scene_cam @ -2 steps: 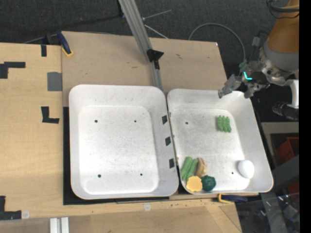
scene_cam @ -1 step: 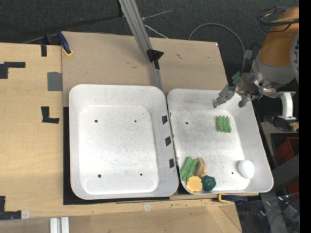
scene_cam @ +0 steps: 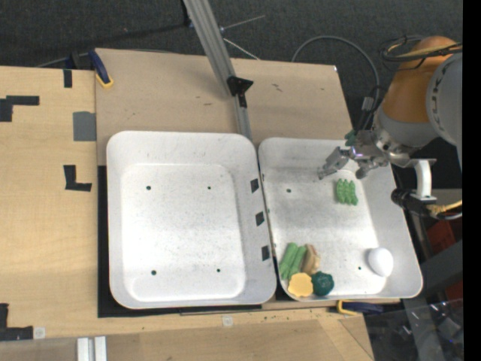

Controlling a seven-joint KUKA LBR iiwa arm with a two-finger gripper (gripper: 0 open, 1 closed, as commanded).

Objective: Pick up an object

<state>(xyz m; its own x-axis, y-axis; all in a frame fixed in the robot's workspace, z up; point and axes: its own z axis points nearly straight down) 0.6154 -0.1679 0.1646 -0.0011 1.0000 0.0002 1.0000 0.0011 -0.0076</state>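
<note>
The gripper (scene_cam: 347, 164) hangs released, its fingers splayed and holding nothing, over the upper part of the right bin (scene_cam: 301, 209). It sits just above a small green ridged piece (scene_cam: 346, 192), probably because that piece lies alone and suits a clean grasp. A green, tan and yellow cluster (scene_cam: 303, 269) crowds the bin's lower left corner; a white ball (scene_cam: 379, 261) rests lower right.

Arm (scene_cam: 421, 89) cut off at right edge
</note>
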